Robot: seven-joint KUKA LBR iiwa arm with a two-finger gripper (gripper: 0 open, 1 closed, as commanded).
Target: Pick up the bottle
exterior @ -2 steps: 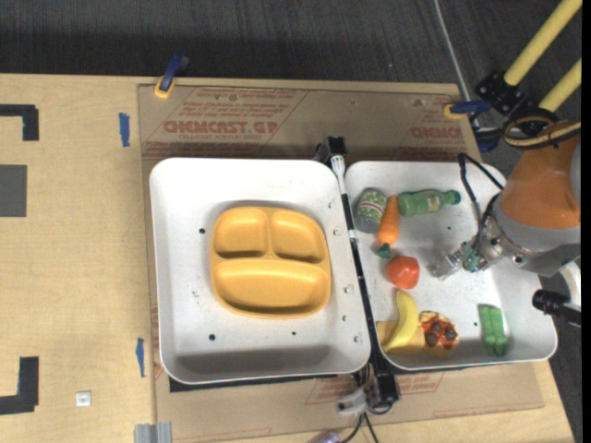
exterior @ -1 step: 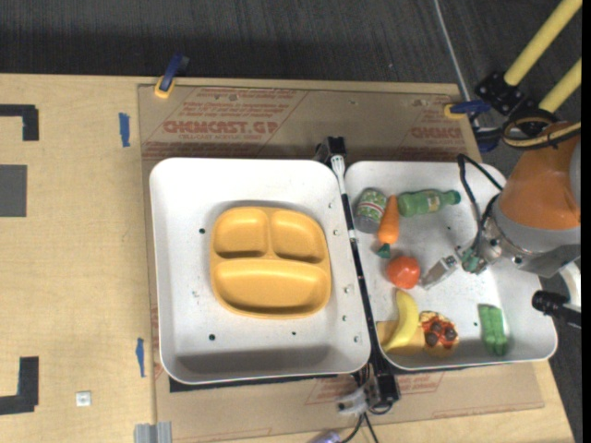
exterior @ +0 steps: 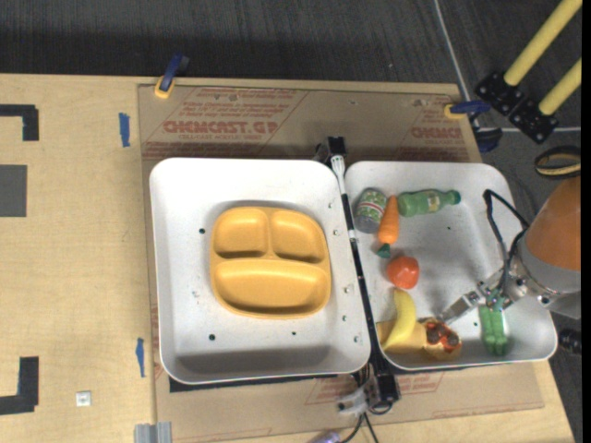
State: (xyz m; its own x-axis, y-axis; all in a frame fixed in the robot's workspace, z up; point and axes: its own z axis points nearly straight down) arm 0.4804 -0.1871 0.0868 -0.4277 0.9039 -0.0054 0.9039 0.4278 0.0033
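Note:
A green bottle [exterior: 427, 201] with a yellow label lies on its side at the back of the right bin [exterior: 526, 351], its cap pointing right. My gripper [exterior: 480, 301] is low over the front right part of that bin, well in front of the bottle and apart from it. A small green object [exterior: 496, 330] lies just under and in front of the gripper, close to it. The grey wrist with its orange band [exterior: 561, 233] comes in from the right edge.
The right bin also holds a can [exterior: 371, 208], a carrot [exterior: 390, 221], a tomato [exterior: 403, 270], a banana [exterior: 401, 319] and a brown item [exterior: 442, 338]. A yellow divided tray [exterior: 270, 258] sits in the left bin [exterior: 175, 275]. A black cable [exterior: 497, 220] loops over the right bin.

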